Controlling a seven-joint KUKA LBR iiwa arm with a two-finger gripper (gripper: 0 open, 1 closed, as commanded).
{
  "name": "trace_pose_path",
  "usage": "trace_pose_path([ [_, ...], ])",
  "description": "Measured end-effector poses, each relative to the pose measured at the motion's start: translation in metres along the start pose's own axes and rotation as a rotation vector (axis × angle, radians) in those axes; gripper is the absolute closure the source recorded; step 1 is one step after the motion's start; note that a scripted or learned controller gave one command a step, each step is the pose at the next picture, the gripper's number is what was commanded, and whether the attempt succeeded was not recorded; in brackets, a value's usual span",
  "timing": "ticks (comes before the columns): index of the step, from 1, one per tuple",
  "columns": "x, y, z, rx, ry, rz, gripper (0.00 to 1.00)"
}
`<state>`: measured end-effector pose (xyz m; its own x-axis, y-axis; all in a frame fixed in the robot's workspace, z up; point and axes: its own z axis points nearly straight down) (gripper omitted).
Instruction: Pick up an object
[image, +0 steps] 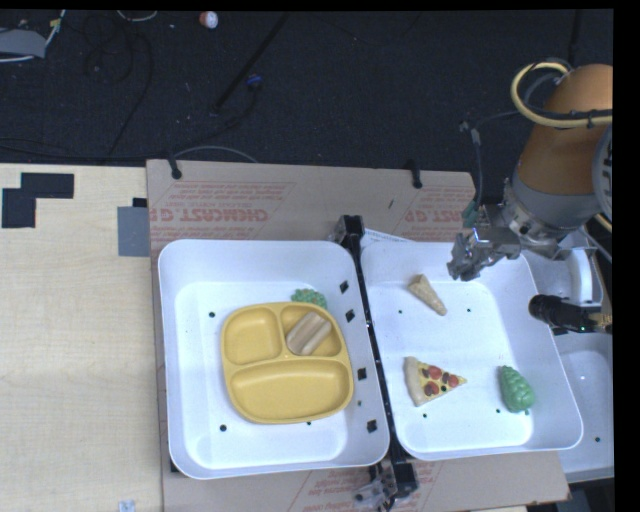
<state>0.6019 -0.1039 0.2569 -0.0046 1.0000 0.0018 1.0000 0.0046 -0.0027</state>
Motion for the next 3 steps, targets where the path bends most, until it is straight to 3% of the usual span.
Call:
trace_pose_path([
  [3, 0.17, 0.005, 0.007, 0.0, 0.0, -0.001, 1.0],
])
